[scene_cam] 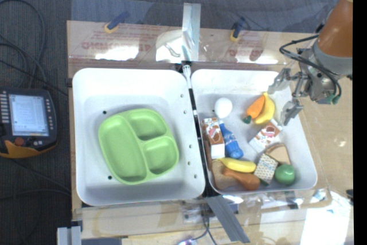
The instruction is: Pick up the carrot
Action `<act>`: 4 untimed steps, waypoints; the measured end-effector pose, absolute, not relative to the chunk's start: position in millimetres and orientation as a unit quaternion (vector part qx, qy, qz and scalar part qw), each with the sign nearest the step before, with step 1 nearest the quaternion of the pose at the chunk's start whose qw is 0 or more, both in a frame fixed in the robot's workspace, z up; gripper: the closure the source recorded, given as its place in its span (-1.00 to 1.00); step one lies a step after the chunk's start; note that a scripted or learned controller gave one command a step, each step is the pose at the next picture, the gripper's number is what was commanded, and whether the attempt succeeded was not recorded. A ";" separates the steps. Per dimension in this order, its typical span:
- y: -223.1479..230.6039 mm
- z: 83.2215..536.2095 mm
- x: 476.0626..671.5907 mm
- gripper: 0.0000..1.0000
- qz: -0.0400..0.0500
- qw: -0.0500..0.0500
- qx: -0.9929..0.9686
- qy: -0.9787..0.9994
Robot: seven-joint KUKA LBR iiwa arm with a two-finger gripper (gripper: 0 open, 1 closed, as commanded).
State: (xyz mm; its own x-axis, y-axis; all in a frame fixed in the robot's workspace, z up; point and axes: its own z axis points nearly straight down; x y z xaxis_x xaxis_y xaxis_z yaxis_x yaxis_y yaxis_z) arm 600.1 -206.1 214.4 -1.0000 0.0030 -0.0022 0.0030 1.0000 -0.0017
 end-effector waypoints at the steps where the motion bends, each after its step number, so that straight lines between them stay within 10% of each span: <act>1: -192.6 108.6 621.2 -1.00 -0.002 0.010 -0.021 1.000; 2: -164.2 91.2 628.0 -1.00 -0.002 0.007 0.016 1.000; 3: -163.3 104.3 631.4 1.00 -0.004 0.012 0.015 1.000; 4: -123.3 162.0 655.8 1.00 -0.001 0.004 -0.044 0.999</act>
State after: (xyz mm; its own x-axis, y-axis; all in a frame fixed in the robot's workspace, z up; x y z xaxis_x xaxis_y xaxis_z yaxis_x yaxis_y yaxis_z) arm 655.8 -123.3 162.0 -0.9962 -0.0872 -0.0074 -0.0872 0.9962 -0.0019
